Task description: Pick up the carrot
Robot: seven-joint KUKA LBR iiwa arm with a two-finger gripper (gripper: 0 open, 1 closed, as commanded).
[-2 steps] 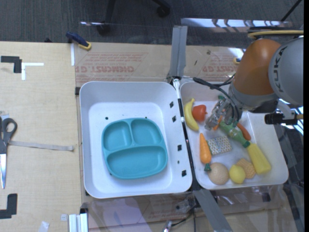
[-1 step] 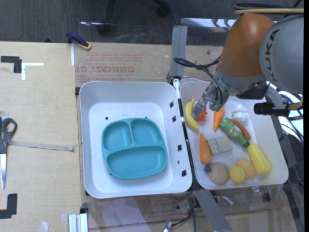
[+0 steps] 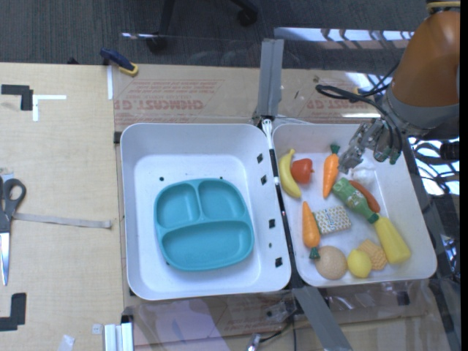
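Camera view. The arm is reaching in from the right, and the hand [image 3: 363, 151] is hovering over the far part of the right bin [image 3: 424, 258]. Whether the hand is released or clenched cannot be told; nothing is visibly being held. Two carrots are lying in this bin. The upper carrot [image 3: 330, 174] is sitting just beside the hand, toward the left and slightly nearer the camera, its green top pointing toward the far wall. The lower carrot [image 3: 311, 229] is lying farther from the hand, toward the near wall. A tomato [image 3: 302, 170] and a banana [image 3: 288, 175] are crowding the upper carrot on the side away from the hand, and a green bottle [image 3: 354, 199] is lying just below the hand. The left bin [image 3: 135, 210] is holding a blue divided plate [image 3: 204, 224]. Risk: the hand is probably descending into clutter, so it may be closing on the bottle or nudging the carrot against the tomato.
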